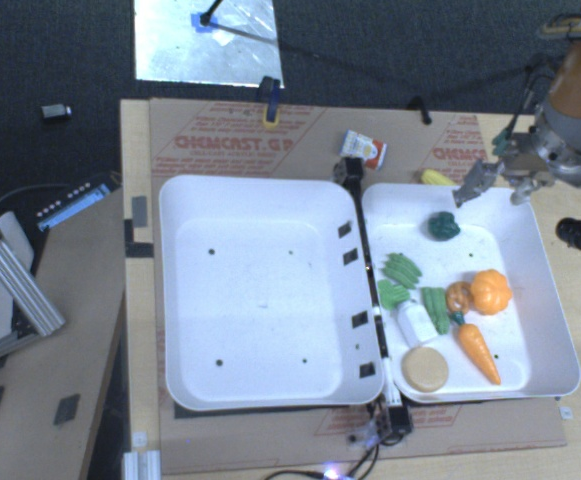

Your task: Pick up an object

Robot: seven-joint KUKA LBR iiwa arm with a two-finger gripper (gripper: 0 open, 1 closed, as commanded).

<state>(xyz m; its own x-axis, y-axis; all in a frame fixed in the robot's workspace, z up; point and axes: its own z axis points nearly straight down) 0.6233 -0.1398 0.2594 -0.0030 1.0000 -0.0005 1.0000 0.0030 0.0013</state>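
Note:
My gripper (pixel 494 190) hangs open above the back edge of the right bin (pixel 548 268), its two fingers spread with nothing between them. Just below and left of it lies a dark green broccoli piece (pixel 444 226). Further forward in the same bin lie a green leafy vegetable (pixel 401 269), a green pepper strip (pixel 434 309), a white bottle (pixel 416 322), a small orange pumpkin (pixel 489 292), a carrot (pixel 478 353) and a tan round biscuit (pixel 425 368). A yellow piece (pixel 434 178) sits on the bin's back rim.
The left bin (pixel 260 288) stands beside the right one, joined by black clips (pixel 355 258). A small white and orange packet (pixel 363 149) lies on the cardboard behind the bins. A metal plate (pixel 207 28) lies at the back left.

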